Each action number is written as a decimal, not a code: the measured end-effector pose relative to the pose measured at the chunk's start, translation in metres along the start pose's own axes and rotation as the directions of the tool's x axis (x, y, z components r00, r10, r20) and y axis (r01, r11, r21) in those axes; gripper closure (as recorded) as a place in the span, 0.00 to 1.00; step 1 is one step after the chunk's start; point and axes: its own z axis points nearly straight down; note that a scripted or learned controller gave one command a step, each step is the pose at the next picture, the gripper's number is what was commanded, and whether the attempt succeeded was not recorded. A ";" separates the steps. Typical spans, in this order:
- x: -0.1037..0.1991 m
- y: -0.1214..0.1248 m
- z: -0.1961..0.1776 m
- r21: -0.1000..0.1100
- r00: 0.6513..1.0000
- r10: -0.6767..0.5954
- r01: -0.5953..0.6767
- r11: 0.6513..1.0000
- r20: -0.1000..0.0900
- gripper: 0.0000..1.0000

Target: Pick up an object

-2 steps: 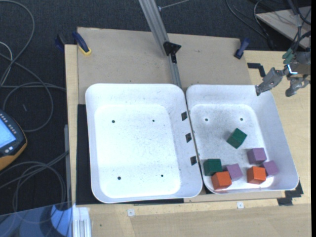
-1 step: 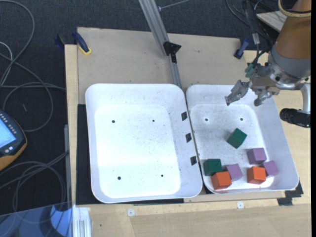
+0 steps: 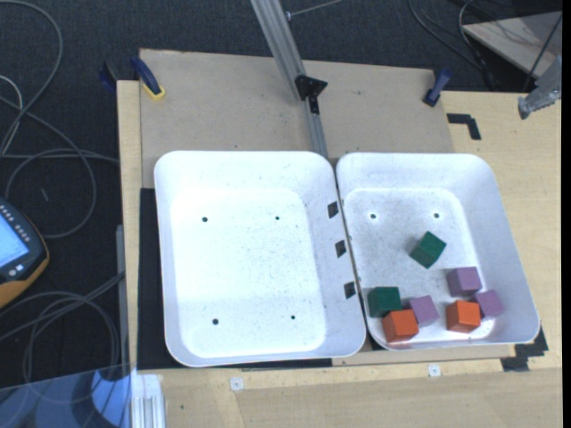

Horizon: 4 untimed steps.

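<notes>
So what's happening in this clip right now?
Nothing is being handled at this moment. Seven small blocks sit in the right bin: two green, two orange and three purple, mostly bunched toward its near edge. The left bin sits alongside. A grey piece of the rig shows at the upper right edge, well away from the blocks, so no pick has begun.

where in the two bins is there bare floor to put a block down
The left bin has bare floor from wall to wall. In the right bin the far half, beyond the lone green block, is bare. Its near edge is crowded: a second green block, two orange blocks and three purple blocks sit packed there.
</notes>
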 end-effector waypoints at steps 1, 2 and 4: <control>0.053 0.045 0.056 0.018 1.000 -0.006 0.006 1.000 -0.006 0.00; 0.093 0.079 0.126 0.021 1.000 -0.005 0.005 1.000 -0.006 0.00; -0.066 -0.024 0.189 0.004 1.000 0.009 -0.009 1.000 0.003 0.00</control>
